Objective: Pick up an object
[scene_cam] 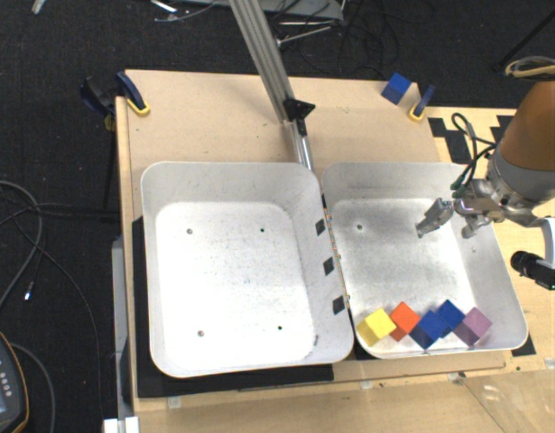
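Spread apart and gripping nothing, the hand [450, 218] hangs over the upper right part of the right bin [385, 197], on an arm [530, 152] reaching in from the right with its wrist bent toward the bin floor. Well below the hand, along that bin's near wall, four cubes huddle in a row: yellow cube [377, 326], orange cube [404, 318], blue cube [438, 323] and purple cube [474, 325]. Beside it on the worktop [214, 115] sits the left bin [169, 188], and another blue block [397, 87] lies outside the bins near the far edge.

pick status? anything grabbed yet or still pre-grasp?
Pre-grasp. Done: nothing lifted; the yellow block, orange block, blue block and purple block sit clustered at the right bin's near edge. In hand: nothing; the gripper is open above the bin floor. Left: descend, grasp, lift.
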Robot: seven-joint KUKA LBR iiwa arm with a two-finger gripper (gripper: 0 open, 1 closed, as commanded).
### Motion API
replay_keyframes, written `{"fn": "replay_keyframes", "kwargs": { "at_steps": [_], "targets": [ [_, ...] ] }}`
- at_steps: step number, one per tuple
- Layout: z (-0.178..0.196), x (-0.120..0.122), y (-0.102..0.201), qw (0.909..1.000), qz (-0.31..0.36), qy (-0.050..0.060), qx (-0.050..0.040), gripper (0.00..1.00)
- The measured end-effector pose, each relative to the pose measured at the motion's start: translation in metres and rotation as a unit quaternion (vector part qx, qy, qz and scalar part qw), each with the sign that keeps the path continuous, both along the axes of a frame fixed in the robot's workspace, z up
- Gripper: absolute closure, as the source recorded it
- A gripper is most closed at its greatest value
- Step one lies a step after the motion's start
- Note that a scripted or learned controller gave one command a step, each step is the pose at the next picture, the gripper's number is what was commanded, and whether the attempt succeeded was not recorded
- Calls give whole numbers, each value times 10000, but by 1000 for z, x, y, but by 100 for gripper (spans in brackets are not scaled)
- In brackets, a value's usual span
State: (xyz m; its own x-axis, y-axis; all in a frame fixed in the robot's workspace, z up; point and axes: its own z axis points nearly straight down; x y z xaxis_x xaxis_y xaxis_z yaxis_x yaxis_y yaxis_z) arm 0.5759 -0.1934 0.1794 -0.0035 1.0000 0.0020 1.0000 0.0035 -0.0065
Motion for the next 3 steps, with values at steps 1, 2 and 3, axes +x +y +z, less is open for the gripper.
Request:
{"fn": "replay_keyframes", "kwargs": {
  "at_steps": [1,2,3],
  "targets": [
    [-86,-21,37,10000,-2,-39,-17,0],
    [-73,-20,36,10000,-18,-50,-14,100],
    [-74,-20,36,10000,-26,-47,-12,0]
  ]
}}
